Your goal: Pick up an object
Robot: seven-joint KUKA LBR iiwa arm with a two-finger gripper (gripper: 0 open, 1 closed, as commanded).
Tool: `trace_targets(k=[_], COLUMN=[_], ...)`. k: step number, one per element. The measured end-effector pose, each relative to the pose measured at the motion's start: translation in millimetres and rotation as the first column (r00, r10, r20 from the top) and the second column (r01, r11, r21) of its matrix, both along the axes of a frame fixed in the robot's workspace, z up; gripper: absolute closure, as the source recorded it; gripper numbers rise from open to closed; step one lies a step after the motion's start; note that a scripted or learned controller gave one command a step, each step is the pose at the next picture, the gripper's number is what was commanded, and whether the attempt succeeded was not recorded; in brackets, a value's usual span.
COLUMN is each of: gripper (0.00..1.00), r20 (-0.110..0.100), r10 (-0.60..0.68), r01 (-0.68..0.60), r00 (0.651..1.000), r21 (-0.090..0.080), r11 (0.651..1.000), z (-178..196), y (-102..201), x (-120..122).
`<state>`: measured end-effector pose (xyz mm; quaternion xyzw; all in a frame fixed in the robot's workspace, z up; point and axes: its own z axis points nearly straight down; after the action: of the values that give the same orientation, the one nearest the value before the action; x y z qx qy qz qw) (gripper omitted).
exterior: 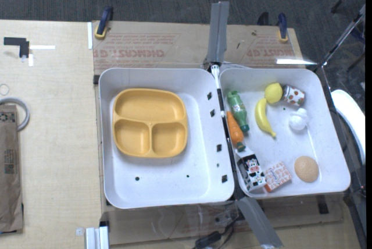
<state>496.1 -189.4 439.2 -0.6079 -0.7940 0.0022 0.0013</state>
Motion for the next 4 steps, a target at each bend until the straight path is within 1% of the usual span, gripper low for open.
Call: trace_targets(k=[1, 2, 3, 4], gripper=[1.0, 1.0, 1.0, 1.0], r20=[0.003, 0.003, 0.004, 0.006], r10=[0.429, 0.537, 0.822, 0.928], r01=[-0.429, -0.537, -0.822, -0.928], r00=[0.903, 0.844, 0.569, 0.373], r21=[0.002, 0.002, 0.003, 0.0], r11=[0.903, 0.844, 0.569, 0.373], z=[-1, -1, -1, 0], y=[-18, -26, -33, -33], x=[89, 153, 149, 156])
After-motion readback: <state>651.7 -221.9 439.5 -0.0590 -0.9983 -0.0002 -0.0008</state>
